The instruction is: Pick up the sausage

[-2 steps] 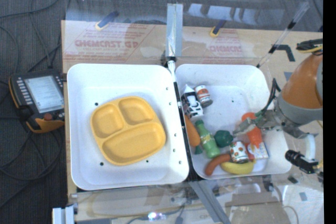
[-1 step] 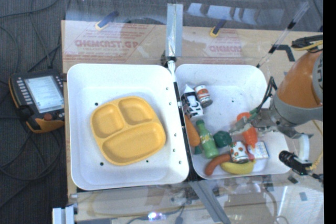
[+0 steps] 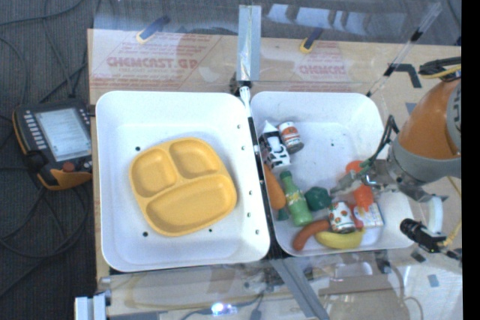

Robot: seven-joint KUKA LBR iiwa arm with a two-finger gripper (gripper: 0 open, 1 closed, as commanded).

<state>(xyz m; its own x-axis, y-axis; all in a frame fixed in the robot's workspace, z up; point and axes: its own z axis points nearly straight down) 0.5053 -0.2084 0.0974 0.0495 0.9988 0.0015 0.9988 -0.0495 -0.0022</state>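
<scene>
The sausage (image 3: 308, 234) is a reddish-brown link lying near the front wall of the right bin (image 3: 330, 112). Its right end touches a yellow banana (image 3: 339, 240). My gripper (image 3: 364, 178) hangs over the right side of that bin, up and to the right of the sausage and well apart from it. It sits among small red and orange items (image 3: 363, 196). The grey arm with its orange band (image 3: 433, 124) reaches in from the right.
Around the sausage lie a green bottle (image 3: 295, 199), a carrot (image 3: 275, 191), a green pepper (image 3: 317, 198), a spotted can (image 3: 341, 216) and a small carton (image 3: 369, 216). A can (image 3: 290, 136) and a black-and-white bottle (image 3: 274, 151) lie further back. The left bin (image 3: 112, 183) holds a yellow divided plate (image 3: 184, 185).
</scene>
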